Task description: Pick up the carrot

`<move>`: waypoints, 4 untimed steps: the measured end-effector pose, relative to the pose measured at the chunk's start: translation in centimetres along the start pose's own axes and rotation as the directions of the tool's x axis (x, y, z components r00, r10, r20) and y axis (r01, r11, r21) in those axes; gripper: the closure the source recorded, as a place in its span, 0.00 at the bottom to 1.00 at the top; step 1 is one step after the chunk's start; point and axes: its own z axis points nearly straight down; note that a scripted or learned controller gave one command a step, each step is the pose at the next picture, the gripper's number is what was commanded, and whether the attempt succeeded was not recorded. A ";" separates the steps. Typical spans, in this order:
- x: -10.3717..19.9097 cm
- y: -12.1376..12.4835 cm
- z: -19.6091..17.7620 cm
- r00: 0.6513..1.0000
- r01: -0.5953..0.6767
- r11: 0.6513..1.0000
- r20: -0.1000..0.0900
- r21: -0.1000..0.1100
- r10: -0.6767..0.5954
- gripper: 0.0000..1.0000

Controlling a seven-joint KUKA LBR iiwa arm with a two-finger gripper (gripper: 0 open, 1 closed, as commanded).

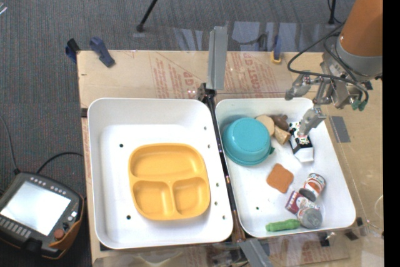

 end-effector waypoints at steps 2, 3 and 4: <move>11.1 1.6 18.9 0.941 -0.339 0.941 -0.006 0.003 0.339 0.00; 10.9 1.8 17.9 0.943 -0.333 0.943 -0.004 0.001 0.333 1.00; 10.8 -0.2 1.1 0.968 -0.252 0.968 0.013 0.000 0.252 1.00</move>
